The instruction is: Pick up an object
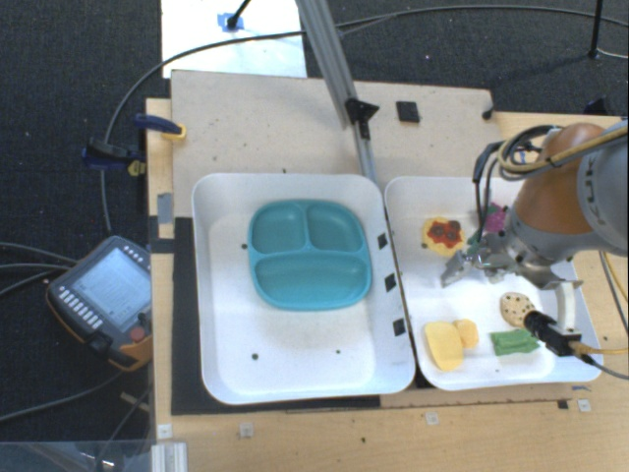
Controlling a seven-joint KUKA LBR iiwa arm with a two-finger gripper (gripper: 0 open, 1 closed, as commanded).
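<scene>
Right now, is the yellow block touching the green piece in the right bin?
Apart. The camera view shows white bin floor between the yellow block and the green piece.

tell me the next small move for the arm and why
Probably a short shift toward the pizza and then down. The end effector sits in the right bin just below that piece, with nothing visible between its fingers, while the cookie and yellow pieces lie farther off.
</scene>
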